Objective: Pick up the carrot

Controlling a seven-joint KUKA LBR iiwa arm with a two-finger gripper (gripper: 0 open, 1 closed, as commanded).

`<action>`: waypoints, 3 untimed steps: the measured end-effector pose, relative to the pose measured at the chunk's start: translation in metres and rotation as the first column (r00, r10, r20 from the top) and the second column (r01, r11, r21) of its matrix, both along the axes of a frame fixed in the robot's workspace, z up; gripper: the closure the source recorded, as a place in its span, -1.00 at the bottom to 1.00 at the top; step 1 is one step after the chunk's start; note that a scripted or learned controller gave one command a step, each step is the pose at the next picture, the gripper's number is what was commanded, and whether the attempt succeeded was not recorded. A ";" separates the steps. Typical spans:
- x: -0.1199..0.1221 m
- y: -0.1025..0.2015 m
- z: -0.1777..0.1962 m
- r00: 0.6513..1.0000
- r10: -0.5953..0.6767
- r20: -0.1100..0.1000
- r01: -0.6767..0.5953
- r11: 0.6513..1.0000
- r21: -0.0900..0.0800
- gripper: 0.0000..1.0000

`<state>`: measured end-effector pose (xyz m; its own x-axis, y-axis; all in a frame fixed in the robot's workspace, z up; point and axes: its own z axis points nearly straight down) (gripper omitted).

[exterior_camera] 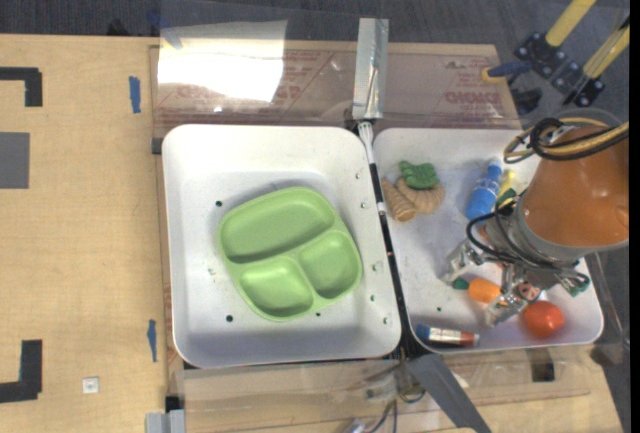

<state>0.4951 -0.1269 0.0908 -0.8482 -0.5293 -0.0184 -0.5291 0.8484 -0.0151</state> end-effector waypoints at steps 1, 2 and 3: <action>0.003 0.000 0.000 0.950 0.311 -0.002 -0.311 0.950 -0.005 -1.00; -0.006 0.004 0.000 0.947 0.321 -0.004 -0.321 0.947 -0.005 -1.00; -0.004 0.010 0.000 0.696 0.718 -0.006 -0.718 0.696 -0.014 -1.00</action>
